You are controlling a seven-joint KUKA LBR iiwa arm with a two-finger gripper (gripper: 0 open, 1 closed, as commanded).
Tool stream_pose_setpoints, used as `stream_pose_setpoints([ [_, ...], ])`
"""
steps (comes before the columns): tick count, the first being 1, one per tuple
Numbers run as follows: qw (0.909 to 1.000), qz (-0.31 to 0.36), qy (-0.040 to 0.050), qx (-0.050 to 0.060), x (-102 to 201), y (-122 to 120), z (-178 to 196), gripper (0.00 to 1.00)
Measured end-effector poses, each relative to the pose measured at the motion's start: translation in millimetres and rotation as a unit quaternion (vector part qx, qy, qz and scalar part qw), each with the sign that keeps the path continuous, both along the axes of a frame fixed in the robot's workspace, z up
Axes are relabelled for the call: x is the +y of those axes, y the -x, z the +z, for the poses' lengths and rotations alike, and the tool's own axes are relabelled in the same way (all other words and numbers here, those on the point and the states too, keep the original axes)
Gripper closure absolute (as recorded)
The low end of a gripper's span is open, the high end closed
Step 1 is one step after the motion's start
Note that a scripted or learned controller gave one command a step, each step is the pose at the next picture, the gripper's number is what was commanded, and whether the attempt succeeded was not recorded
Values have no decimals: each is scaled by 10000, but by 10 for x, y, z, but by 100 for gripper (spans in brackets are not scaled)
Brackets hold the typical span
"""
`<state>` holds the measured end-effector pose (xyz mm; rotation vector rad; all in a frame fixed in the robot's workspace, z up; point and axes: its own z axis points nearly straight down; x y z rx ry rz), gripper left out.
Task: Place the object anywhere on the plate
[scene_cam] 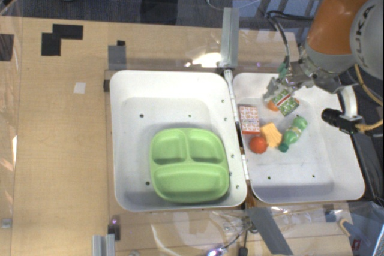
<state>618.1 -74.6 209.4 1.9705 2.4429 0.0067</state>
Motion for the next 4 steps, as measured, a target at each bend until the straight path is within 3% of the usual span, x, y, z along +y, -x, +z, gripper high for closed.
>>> stream_pose_setpoints([
  [1, 9988, 497, 7, 15, 698, 311, -259, 100],
  [2, 9693, 2460, 10, 10, 1375, 672, -257, 100],
  [3, 9267, 3759, 11, 10, 2146, 843, -648, 100],
  [4, 9269, 3753, 11, 8, 2141, 840, -647, 0],
])
